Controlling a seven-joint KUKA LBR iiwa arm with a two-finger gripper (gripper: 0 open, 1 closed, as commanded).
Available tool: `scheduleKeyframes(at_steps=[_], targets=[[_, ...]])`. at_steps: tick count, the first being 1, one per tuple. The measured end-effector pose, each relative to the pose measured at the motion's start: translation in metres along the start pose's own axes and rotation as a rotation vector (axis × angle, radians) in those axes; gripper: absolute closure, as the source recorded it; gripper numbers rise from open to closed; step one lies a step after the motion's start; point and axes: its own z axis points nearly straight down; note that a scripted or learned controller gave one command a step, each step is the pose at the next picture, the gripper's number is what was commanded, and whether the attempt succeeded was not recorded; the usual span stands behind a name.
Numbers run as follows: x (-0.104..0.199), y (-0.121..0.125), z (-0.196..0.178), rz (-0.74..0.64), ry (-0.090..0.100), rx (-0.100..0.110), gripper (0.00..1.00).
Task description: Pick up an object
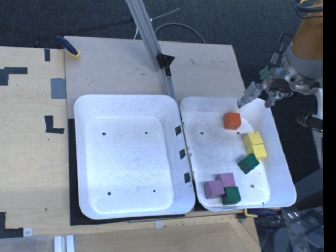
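So far nothing is lifted, as I read it: my hand hangs over the upper rim of the right bin, at about one o'clock from that bin's centre, and I see no block between its fingers. Whether those fingers stand apart or together I cannot tell from this slant. The whole pick is left to do.

Candidates all lie in the right bin. An orange block sits nearest the hand, just toward seven o'clock of it. Two yellow blocks touch each other at three o'clock of the bin's centre, with a dark green block just beside them at six. Down at the bin's six o'clock, two purple blocks press against a second green block. The left bin holds none of these.

I judge the orange block the easiest target, since it stands apart from the rest.

No brand, label or readable writing shows on the blocks, bins or desk.
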Motion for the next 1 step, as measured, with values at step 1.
scheduleKeyframes(at_steps=[1], targets=[[-0.0432,0.0683,0.1714,0.003,0.009,0.024,0.0]])
